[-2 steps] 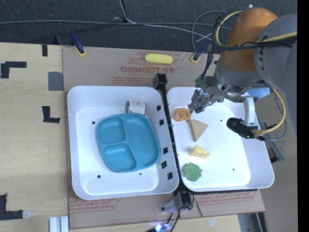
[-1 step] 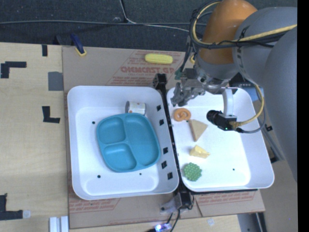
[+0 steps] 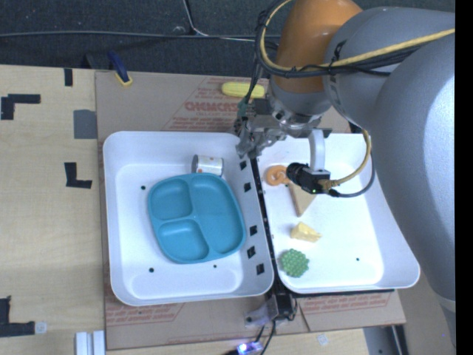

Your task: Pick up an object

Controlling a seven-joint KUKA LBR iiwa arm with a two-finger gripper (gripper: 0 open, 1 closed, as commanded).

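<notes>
My gripper (image 3: 251, 137) hangs over the far end of the divider between the two bins, under the arm's orange band. In the right bin (image 3: 369, 272) lie an orange ring-shaped piece (image 3: 276, 175), a tan wedge (image 3: 302, 201), a yellow cheese-like chunk (image 3: 304, 233) and a green knobbly ball (image 3: 295, 262). The orange piece sits just right of and below the gripper. In the left bin (image 3: 122, 220) a blue divided plate (image 3: 196, 217) lies flat, with a small silver can (image 3: 208, 165) at its far edge, left of the gripper.
A yellow banana-like object (image 3: 238, 89) lies on the cardboard behind the bins. A black cable and fitting (image 3: 310, 177) hang from the wrist over the right bin. The arm's grey body covers the right side of the view.
</notes>
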